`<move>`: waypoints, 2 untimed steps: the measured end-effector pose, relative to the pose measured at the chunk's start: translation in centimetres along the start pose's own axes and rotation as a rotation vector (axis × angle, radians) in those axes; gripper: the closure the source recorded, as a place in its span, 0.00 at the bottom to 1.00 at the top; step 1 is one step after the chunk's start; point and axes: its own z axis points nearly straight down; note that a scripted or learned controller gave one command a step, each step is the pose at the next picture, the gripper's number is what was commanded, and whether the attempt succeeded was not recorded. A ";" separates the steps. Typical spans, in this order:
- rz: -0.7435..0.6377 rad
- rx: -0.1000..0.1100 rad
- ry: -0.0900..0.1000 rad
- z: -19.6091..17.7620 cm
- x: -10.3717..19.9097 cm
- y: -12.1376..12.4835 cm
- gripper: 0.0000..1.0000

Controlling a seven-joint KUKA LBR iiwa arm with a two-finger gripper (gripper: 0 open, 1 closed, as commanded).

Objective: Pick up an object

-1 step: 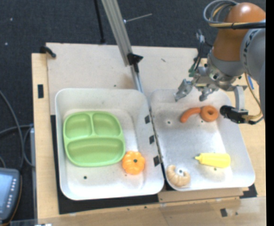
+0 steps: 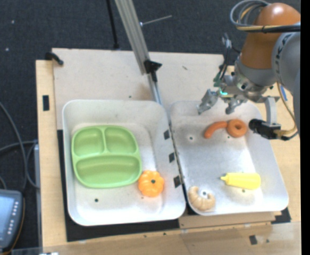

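Far left, off the worktop, a dark device with a screen and loose cables on dark carpet. Left bin holds a green divided plate, three compartments, lying flat; just beside its lower right corner sits a small orange pumpkin, upright, touching or nearly touching the plate's edge. A slanted metal pole comes down from the top of the view to the seam between the bins. Right bin: a pale bread roll in the near left corner; a yellow squeeze bottle on its side, nozzle pointing left, near the front wall; an orange sausage lying curved, its right end touching a brown doughnut. End effector hangs over the far edge of the right bin, fingers spread apart, nothing between them. Sausage and doughnut lie just beside and below it in the view, not touching. Bottle and roll well apart from it. Arm enters from the upper right.
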 end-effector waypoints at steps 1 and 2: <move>0.000 0.000 0.000 0.0 0.0 0.0 0.00; 0.000 0.000 0.000 0.0 0.0 0.0 0.00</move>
